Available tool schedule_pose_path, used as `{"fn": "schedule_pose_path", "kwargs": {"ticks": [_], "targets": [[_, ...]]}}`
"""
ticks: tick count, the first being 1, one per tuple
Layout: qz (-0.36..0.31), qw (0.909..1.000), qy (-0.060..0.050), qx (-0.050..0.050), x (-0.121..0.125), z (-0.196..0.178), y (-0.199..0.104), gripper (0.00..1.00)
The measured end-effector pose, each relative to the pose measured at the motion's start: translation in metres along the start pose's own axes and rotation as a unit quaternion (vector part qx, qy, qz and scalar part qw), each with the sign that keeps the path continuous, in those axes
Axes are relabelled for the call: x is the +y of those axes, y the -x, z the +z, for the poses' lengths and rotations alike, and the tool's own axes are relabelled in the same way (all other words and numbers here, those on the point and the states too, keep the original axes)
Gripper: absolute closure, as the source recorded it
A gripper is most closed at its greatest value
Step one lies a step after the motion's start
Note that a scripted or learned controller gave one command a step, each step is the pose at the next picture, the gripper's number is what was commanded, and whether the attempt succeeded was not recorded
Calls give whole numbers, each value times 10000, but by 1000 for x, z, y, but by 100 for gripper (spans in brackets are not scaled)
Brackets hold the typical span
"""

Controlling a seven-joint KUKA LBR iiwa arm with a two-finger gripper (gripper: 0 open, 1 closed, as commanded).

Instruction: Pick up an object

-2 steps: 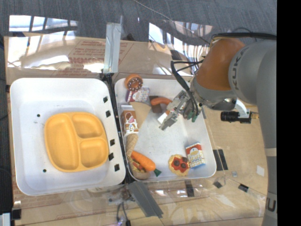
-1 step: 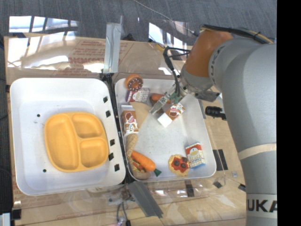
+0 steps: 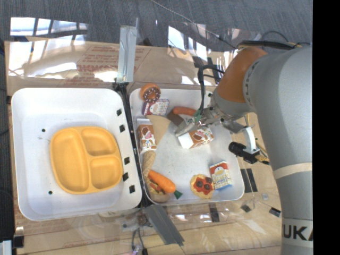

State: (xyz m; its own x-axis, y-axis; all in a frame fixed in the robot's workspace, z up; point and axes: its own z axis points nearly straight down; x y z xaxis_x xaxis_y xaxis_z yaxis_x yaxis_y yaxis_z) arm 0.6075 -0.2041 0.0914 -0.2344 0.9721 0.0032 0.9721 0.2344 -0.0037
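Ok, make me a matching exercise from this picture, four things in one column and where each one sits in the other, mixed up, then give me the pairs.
Things:
1. yellow plate
2. carrot
3. doughnut
4. small pizza

Places:
A. top left corner of the right bin
B. near the bottom edge of the right bin, beside a small carton
C. middle of the left bin
D. bottom left corner of the right bin

Pairs: 1-C, 2-D, 3-A, 4-B

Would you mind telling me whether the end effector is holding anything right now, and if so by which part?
It cannot be told. The end effector is low in the right bin, right at a small white and brown box, but the view does not show the box gripped.
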Motion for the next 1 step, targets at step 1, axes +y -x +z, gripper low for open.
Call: {"fn": "schedule_pose_path", "kwargs": {"ticks": [1], "targets": [[1419,9899,-9,4,-25,1,0,0]]}}
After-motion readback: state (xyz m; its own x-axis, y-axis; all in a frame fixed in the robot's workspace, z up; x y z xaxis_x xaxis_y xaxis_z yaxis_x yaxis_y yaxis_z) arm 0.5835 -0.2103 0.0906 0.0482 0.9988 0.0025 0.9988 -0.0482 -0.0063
